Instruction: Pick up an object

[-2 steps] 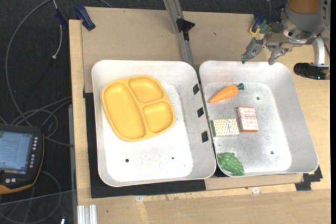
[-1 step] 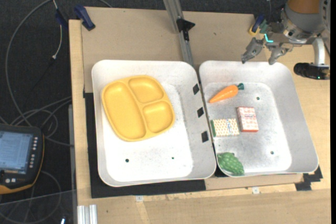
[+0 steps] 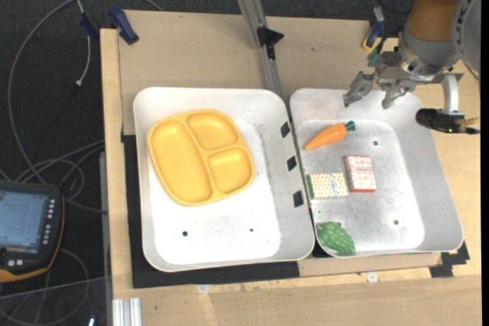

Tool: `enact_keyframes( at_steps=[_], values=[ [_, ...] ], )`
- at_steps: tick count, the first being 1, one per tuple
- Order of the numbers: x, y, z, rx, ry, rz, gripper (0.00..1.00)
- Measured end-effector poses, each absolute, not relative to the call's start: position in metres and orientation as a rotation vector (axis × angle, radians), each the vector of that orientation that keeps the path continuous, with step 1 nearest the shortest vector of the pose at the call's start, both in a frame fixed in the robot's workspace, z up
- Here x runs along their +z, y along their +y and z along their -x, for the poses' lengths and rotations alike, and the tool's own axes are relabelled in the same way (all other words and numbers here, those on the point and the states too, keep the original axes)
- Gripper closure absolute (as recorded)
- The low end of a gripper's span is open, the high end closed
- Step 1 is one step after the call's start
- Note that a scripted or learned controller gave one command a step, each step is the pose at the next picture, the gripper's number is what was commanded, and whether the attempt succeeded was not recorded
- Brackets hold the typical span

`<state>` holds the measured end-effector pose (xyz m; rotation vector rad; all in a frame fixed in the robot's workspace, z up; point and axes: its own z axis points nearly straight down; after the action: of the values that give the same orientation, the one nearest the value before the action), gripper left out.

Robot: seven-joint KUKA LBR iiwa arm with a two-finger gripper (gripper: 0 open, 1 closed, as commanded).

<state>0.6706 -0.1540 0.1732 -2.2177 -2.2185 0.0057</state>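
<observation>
1. The tool (image 3: 377, 91) is hovering over the far edge of the right bin (image 3: 428, 164), its two fingers spread apart and pinching nothing, so the pick-up is judged not yet begun.
2. The carrot (image 3: 328, 136) is lying tilted at the far left of that bin, just beside and nearer the camera than the tool; it is probably the likeliest target, being closest to the open fingers.
3. A small red box (image 3: 360, 173) and a patterned packet (image 3: 328, 185) are sitting side by side near the bin's middle, close together but seemingly apart, leaving little room for a finger between them.
4. A green leafy thing (image 3: 335, 238) is resting at the bin's near left corner, against the rim, where a grasp looks awkward.
5. In the left bin (image 3: 153, 240), a yellow divided plate (image 3: 200, 156) is lying flat toward the far left, well apart from the arm's reach for now.
6. Both bins are sitting side by side, touching, on the wooden surface (image 3: 191, 34).
</observation>
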Motion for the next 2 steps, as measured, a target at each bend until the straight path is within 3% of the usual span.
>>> enact_keyframes(
  at_steps=[1,2],
  values=[
    [0.110,-0.155,-0.669,0.008,-2.217,2.216,0.00],
    [0.092,-0.155,-0.669,0.004,-2.220,2.218,0.00]
  ],
)
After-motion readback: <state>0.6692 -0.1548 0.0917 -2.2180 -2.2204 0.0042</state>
